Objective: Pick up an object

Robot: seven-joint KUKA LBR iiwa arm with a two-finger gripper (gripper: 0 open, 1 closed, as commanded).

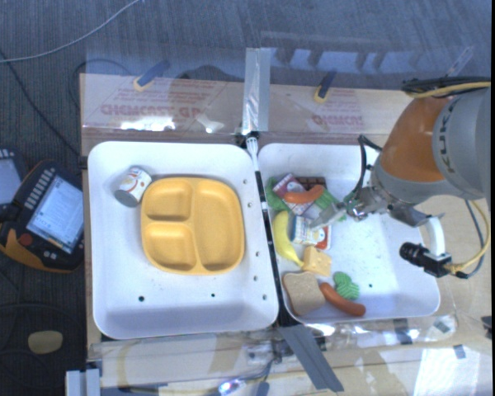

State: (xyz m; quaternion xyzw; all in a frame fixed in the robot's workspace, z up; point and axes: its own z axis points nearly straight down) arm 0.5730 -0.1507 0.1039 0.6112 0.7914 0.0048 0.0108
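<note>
Two shallow white bins sit side by side on the counter. The left bin holds a yellow divided tray with three compartments, lying flat near its middle, and a small white cup tipped on its side just beside the tray's far-left corner.

The right bin carries a cluster of toy food along its left wall — a red-and-green piece at the far end on a dark packet, a yellow banana against the wall, a white carton beside it, a yellow cheese wedge, a slice of bread in the near-left corner, a green piece and a red sausage lying across the bread's edge.

The arm reaches in from the right, and its pincer is low over the carton, at the cluster's right side. Whether it is open or closed cannot be told — the tips blur into the items beneath.
</note>
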